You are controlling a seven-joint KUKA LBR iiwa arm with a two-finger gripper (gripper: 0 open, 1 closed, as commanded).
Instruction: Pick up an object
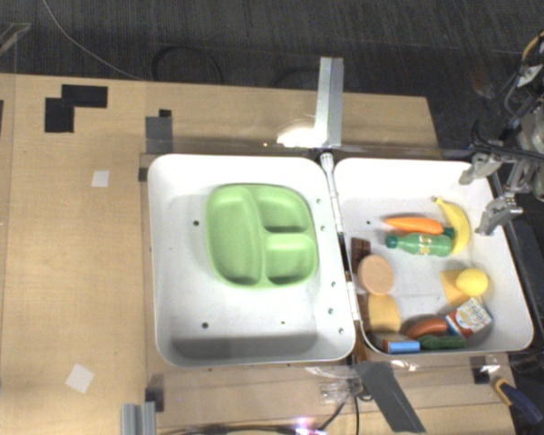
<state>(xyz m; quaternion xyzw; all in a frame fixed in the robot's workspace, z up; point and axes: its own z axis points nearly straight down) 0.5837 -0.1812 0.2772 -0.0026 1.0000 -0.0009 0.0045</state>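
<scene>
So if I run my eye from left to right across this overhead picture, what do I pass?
Green divided tray → round tan disc → orange carrot → banana → the robot's gripper at the right bin's edge.

Looks like a robotics lab. Two white bins (245, 333) bolted side by side on a plywood worktop (63, 270) with metal brackets (330, 102), loose cables (72, 34) trailing over dark carpet (254, 16) toward twelve o'clock. Toy food (426, 238) as test props.
</scene>
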